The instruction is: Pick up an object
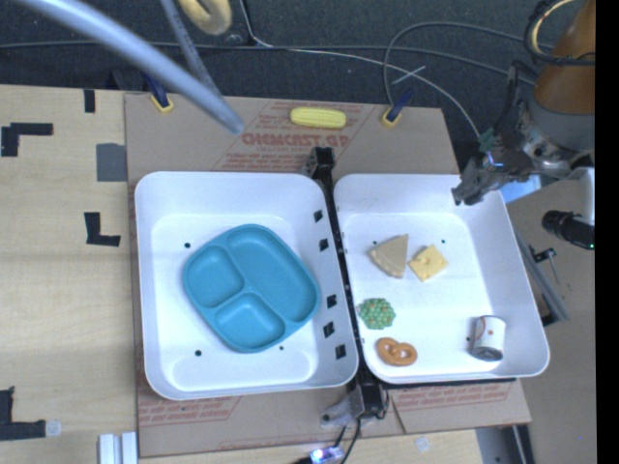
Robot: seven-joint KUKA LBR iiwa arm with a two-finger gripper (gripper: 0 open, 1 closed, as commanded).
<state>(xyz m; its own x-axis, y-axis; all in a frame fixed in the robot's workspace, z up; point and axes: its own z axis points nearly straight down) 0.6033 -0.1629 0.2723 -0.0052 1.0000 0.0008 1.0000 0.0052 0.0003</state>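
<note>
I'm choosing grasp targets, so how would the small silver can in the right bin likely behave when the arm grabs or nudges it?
The silver can appears to lie on its side near the right bin's corner, so a nudge would probably roll it. It looks rigid, likely holding shape under a squeeze. Its shiny curved surface may slip between the fingers.

1. Tan sandwich wedge [390,255] lies flat in the right bin, upper left.
2. Yellow cheese block [427,263] sits just beside it.
3. Green bumpy ball [376,311] lies below.
4. Brown pretzel [396,352] lies near the front wall.
5. Small silver can [486,337] lies tilted at the front right corner.
</note>
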